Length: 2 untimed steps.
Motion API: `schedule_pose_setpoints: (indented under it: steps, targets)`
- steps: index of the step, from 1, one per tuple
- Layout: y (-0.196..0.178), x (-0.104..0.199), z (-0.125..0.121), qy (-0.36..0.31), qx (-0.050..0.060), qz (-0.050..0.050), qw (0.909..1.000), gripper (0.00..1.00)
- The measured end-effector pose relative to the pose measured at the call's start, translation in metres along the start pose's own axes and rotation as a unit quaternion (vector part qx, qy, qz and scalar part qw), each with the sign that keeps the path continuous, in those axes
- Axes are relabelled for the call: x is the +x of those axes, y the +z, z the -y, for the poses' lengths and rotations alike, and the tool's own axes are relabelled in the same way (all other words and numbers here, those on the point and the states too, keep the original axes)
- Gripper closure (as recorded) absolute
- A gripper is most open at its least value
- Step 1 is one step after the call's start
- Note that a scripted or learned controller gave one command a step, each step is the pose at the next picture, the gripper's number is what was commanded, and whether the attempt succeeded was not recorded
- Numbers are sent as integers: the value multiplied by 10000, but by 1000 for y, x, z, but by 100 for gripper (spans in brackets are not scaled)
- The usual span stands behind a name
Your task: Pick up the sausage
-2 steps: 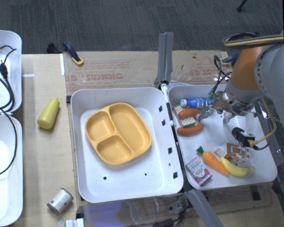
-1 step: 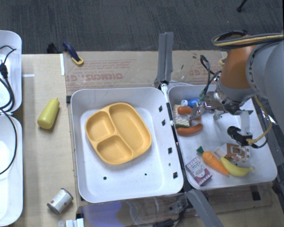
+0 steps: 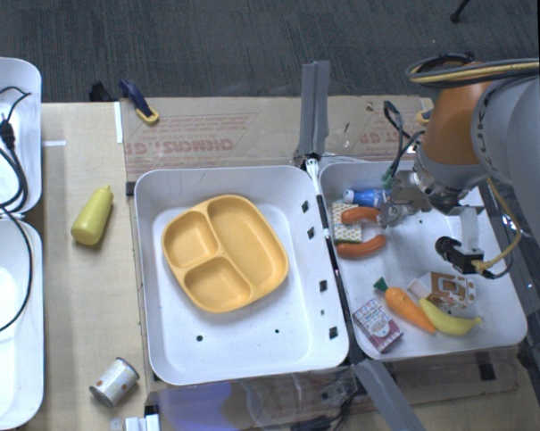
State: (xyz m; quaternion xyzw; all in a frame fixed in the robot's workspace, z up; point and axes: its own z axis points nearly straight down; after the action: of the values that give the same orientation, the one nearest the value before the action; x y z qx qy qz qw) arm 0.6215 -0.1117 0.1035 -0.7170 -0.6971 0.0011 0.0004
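The gripper [image 3: 397, 212] sits in the right bin [image 3: 498, 330], just right of the upper sausage [image 3: 358, 215]. Finger spread cannot be determined. The second sausage [image 3: 362, 246] lies just below the first.

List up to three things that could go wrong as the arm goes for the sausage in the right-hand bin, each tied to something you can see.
1. Two sausages lie near each other beside a small packet, so the gripper may catch the packet or the wrong one.
2. They lie near the bin's left wall, leaving a finger little room on that side.
3. The blue-capped tube lies just behind and may get knocked.
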Motion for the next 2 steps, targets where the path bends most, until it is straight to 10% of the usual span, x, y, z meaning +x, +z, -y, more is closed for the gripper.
schedule_pose_setpoints:
  steps: [1, 2]
  targets:
    - [0, 0, 0, 2, 1, 0, 10000, 0]
    - [12, 8, -27, -74, 191, 3, 9998, 0]
